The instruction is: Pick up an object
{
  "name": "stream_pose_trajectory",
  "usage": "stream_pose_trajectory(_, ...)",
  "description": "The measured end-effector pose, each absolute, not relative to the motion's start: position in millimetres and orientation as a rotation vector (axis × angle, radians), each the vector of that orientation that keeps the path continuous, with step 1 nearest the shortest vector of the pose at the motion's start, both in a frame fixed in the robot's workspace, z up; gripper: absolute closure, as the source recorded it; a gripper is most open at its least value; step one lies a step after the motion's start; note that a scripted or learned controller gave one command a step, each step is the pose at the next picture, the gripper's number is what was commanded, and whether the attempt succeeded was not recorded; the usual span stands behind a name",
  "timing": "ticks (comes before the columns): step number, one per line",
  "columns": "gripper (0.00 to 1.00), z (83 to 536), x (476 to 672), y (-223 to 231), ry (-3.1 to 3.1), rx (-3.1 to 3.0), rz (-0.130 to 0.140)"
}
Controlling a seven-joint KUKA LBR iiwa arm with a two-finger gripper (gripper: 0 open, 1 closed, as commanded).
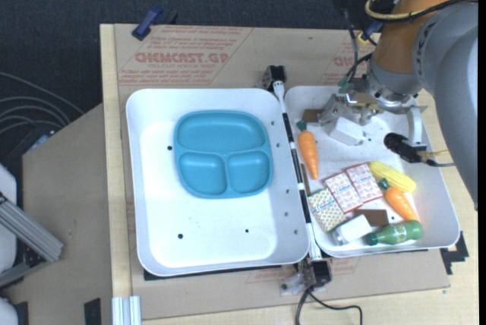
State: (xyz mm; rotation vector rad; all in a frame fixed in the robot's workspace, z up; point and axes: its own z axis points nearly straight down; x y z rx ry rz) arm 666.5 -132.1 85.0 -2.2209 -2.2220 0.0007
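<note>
My gripper hangs low over the back of the right bin, under the orange band of the arm. Right below it lies a small white block; whether it touches the block cannot be told. An orange carrot lies by the bin's left wall. Toward the front are red-and-white checkered boxes, a yellow corn cob, a second carrot, a green bottle and a white box. A small brown piece sits at the back left of this bin.
The left bin holds a blue divided plate. A black clamp sits at the back between the bins. A blue clip lies on the board's far left corner. Cables trail from the wrist across the right bin.
</note>
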Motion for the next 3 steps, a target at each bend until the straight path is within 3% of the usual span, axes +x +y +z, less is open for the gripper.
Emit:
stream_pose_trajectory(1,0.00,85,666.7,-169,-2.224,-2.224,-0.001)
stream_pose_trajectory(2,1.00,96,667.7,-169,-2.228,-2.225,-0.003)
stream_pose_trajectory(3,0.00,96,667.6,-168,-2.228,-2.225,-0.002)
